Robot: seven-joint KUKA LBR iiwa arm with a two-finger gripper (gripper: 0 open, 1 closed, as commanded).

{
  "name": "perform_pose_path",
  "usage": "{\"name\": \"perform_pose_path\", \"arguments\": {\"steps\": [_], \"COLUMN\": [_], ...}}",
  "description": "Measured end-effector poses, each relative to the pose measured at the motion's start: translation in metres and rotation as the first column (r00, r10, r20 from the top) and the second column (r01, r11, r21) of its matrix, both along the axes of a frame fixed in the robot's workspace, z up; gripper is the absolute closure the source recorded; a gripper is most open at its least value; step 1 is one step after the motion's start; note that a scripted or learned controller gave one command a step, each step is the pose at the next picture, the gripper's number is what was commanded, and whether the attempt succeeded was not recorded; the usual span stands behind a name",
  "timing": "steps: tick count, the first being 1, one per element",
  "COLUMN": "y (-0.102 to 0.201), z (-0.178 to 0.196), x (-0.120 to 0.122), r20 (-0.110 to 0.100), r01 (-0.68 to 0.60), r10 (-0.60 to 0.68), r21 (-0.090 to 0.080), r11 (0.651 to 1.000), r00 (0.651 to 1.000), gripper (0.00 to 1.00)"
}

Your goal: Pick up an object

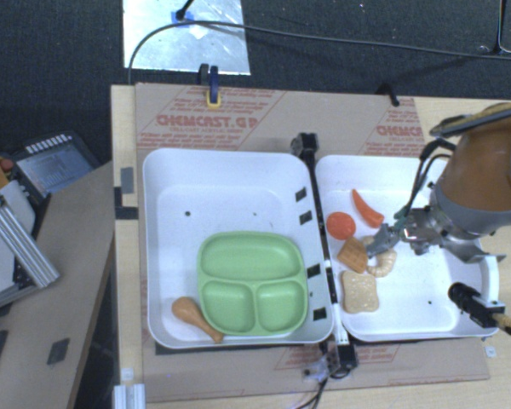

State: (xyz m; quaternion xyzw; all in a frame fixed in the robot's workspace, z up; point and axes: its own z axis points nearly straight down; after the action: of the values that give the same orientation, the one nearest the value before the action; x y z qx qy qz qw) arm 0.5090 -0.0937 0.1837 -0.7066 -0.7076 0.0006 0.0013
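In the right bin [426, 177] lie a round red tomato [341, 225], an orange-red chili or carrot piece [367, 208], a small brown cracker [353, 255], a pale shrimp-like piece [382, 264] and a beige slice of bread [360, 292]. My gripper [381, 244] hangs low over the cracker and the pale piece, right at their upper edges. Nothing is visibly held between its fingers. The left bin [166, 186] holds a green divided plate [251, 281] and a tan drumstick-shaped piece [196, 316] at its front left.
The arm's grey and orange body [485, 186] covers the right side of the right bin. A black divider [317, 228] runs between the two bins. A clamp [211, 86] sits at the cardboard's far edge.
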Motion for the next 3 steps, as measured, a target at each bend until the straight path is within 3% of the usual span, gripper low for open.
{"name": "perform_pose_path", "arguments": {"steps": [1, 2, 3], "y": [0.004, 0.004, 0.005], "z": [-0.062, -0.098, -0.085], "x": [-0.004, -0.002, 0.000], "r20": [-0.002, 0.005, 0.011], "r01": [0.000, 0.001, -0.001], "r10": [0.000, -0.001, 0.001], "r21": [0.000, 0.001, 0.002], "r11": [1.000, 1.000, 1.000], "r00": [1.000, 1.000, 1.000], "gripper": [0.00, 0.00, 1.00]}}
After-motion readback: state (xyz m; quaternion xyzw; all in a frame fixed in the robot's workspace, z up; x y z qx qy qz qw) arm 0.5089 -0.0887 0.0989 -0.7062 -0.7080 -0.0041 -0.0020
